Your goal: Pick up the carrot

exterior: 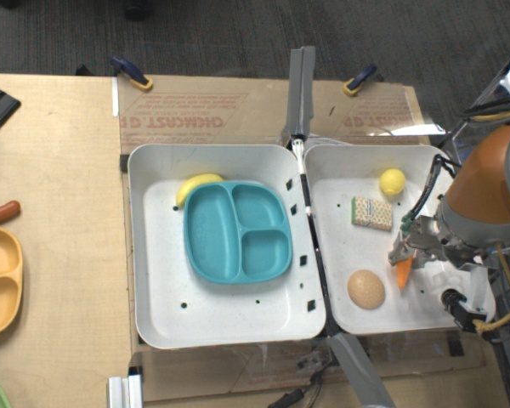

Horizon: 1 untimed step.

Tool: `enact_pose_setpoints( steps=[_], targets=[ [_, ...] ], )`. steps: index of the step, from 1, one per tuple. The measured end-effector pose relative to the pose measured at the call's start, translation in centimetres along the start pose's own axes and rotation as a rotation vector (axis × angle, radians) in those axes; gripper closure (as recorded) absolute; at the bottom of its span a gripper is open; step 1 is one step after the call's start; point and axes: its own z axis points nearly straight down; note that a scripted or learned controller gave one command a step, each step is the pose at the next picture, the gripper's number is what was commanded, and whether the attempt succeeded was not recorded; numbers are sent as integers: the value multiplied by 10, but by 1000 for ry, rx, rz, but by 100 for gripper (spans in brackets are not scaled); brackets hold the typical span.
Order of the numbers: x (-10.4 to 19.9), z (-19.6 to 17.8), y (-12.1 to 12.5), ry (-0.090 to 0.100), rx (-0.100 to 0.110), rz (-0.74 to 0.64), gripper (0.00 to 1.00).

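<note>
My end effector (405,249) is low over the right bin (340,313), near its right side, and the carrot (403,272) is directly under it, an orange piece that points down toward the bin floor. The top of the carrot meets my fingers, but I cannot tell if they are spread or if they pinch it, because the wrist hides this part. Just left of the carrot lies a brown egg-shaped thing (366,288). Farther up in the same bin are a small printed packet (372,213) and a yellow lemon (392,181). In the left bin (153,313) a teal divided plate (236,231) covers part of a yellow banana (197,184). On the desk (59,143) at the left is an orange tray (0,283).
</note>
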Motion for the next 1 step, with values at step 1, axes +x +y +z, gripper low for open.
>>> enact_pose_setpoints(
  steps=[1],
  targets=[
    [54,-103,15,-2,-3,0,100]
  ],
)
